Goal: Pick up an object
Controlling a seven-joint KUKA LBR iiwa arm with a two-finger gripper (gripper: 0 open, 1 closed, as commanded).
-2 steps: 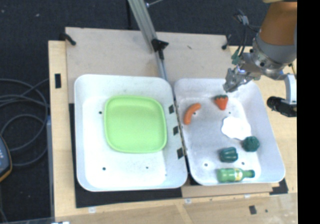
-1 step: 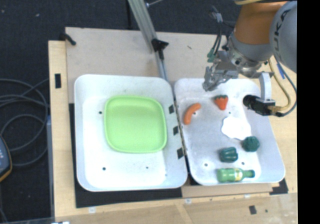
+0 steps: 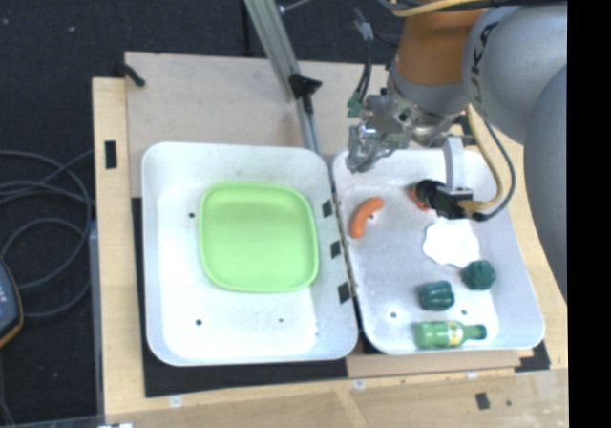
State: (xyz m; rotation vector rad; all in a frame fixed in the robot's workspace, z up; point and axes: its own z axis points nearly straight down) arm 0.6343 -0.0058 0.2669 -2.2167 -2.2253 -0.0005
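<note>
My gripper [image 3: 362, 155] hangs over the far left corner of the right bin [image 3: 506, 321], just above the bin's rim. An orange sausage-shaped piece [image 3: 365, 215] lies a short way in front of it, near the bin's left wall. Further in the same bin are a white flat piece [image 3: 451, 243], a dark green pepper-like piece [image 3: 435, 295], a teal lump [image 3: 479, 274] and a green bottle [image 3: 447, 331] lying on its side. Nothing shows between the gripper's tips.
The left bin [image 3: 172, 321] holds a light green square plate [image 3: 258, 236]. A slanted metal pole [image 3: 272, 34] rises behind the bins. A black and orange cable fitting [image 3: 434, 197] hangs off the arm over the right bin. Cables lie on the floor at left.
</note>
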